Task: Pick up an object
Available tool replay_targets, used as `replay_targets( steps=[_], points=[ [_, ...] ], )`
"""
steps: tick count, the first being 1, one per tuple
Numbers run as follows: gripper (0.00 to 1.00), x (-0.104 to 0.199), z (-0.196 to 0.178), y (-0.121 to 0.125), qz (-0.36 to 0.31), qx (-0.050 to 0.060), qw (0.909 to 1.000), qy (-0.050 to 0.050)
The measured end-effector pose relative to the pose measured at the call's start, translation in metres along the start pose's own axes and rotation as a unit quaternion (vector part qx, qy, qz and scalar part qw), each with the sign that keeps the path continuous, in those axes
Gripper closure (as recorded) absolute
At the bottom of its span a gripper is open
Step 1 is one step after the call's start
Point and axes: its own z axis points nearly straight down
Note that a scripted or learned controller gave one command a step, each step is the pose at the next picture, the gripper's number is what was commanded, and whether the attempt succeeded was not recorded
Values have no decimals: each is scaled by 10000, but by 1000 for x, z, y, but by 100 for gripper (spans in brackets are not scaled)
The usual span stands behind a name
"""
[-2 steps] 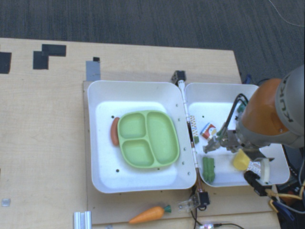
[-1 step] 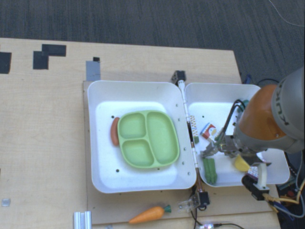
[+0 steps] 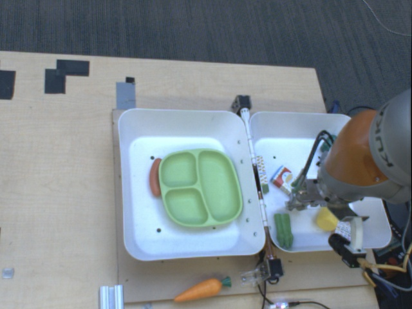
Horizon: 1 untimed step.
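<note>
The grey arm with its orange band reaches over the right bin point(image 3: 270, 131), and the gripper point(image 3: 301, 198) hangs low near that bin's middle. Whether it is open or closed cannot be told from this angle, and nothing shows as held by it.

Taking the right bin as the landmark: a small red and white packet point(image 3: 280, 177) lies near its centre, just left of the gripper. A green object point(image 3: 283, 230) lies at its front edge, below the gripper. A yellow object point(image 3: 326, 219) sits toward its front right, partly under the arm.

The left bin point(image 3: 138, 237) touches the right bin's left wall and carries a light green divided tray point(image 3: 200, 187) with a reddish sausage-shaped piece point(image 3: 155, 176) beside the tray's left edge. On the bench point(image 3: 58, 192), in front of the bins, lies an orange carrot point(image 3: 201, 290).
</note>
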Motion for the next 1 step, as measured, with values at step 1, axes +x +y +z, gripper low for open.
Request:
replay_targets(
  steps=[1],
  points=[
    [100,-103,-42,-3,1,52,10000,-5]
  ],
)
